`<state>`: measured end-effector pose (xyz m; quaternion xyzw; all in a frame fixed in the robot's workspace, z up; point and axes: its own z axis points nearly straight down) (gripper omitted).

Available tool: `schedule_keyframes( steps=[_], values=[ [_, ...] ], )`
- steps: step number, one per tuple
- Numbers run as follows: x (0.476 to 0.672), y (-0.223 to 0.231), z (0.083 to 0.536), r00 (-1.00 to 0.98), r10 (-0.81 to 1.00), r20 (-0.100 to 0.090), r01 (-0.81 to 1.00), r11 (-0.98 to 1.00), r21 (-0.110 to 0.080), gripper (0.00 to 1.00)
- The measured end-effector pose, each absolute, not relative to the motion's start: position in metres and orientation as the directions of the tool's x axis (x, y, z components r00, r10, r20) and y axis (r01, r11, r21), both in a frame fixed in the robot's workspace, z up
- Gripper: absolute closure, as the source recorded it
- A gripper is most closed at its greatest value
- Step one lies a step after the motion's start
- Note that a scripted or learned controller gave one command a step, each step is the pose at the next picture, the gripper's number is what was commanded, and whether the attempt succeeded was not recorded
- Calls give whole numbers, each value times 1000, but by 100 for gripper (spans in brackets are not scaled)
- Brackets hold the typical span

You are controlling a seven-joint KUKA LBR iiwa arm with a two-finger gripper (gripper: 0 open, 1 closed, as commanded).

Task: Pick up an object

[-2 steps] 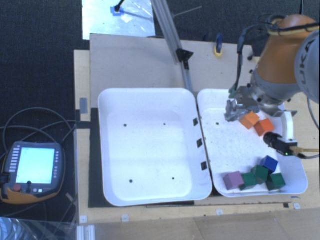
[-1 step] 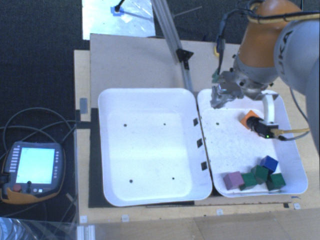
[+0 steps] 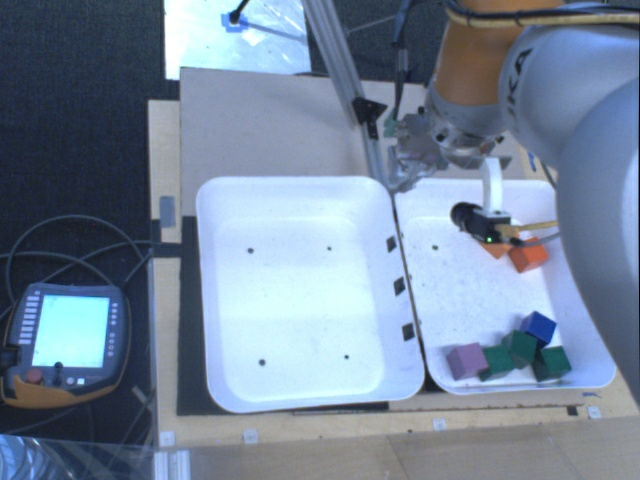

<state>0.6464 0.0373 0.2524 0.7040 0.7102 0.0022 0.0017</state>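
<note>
Pincer (image 3: pixel 408 168) at the right bin's (image 3: pixel 470 298) 11 o'clock corner
Its opening cannot be told; orange block (image 3: pixel 529 258) at 2 o'clock, purple block (image 3: pixel 465 360) at 6

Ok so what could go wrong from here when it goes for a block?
1. The tool hangs by the far rim where the two bins meet, away from every block; coming straight down there it would likely hit the rim or grab nothing.
2. The purple block, green blocks and blue block crowd together in the right bin's near corner, so a grasp there may jam or nudge neighbours.
</note>
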Motion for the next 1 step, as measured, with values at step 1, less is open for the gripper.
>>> schedule_keyframes(
  steps=[1],
  values=[
    [667,85,246,-9,1000,2,1000,9,4,100]
  ],
)
